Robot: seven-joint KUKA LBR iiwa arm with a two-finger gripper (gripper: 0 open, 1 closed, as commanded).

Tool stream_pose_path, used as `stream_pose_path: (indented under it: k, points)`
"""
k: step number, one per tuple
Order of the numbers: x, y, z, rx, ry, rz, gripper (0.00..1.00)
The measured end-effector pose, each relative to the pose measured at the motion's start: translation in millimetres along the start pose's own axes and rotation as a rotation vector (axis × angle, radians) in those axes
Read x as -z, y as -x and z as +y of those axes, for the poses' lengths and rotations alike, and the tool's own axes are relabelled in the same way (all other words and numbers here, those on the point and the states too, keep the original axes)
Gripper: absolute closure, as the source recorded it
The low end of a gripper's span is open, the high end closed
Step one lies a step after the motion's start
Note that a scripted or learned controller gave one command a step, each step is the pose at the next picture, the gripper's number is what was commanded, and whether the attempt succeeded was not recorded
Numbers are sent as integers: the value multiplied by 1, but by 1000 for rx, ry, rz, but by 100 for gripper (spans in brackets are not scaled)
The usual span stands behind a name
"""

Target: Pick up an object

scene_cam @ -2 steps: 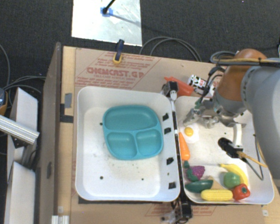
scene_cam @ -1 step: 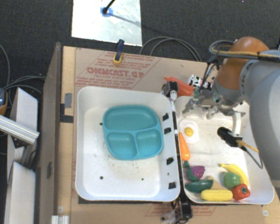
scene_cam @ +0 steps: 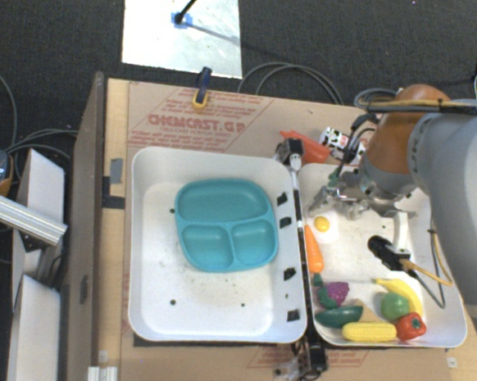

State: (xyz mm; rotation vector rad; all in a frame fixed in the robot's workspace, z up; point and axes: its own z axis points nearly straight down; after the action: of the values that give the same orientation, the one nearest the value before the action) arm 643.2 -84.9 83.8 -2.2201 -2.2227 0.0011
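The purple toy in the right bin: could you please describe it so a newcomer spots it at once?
Look in the right bin, at the cluster of toy food along its near edge. The purple piece sits just above the green cucumber; nothing else there is purple.

2 bins sat side by side: the left bin (scene_cam: 151, 302) held a divided plate (scene_cam: 223, 224) near its middle, while the right bin (scene_cam: 451, 326) held toy foods, a carrot (scene_cam: 313, 248) along its left wall, corn (scene_cam: 368, 331) at the front.
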Motion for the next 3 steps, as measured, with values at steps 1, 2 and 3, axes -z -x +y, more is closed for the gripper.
stream_pose_path:
  k: [1,2,3]
  points:
    - [13,0,3,4,7,0,100]
    - [106,43,28,-1,11,-3,100]
    - [101,-18,26,6,3,1,100]
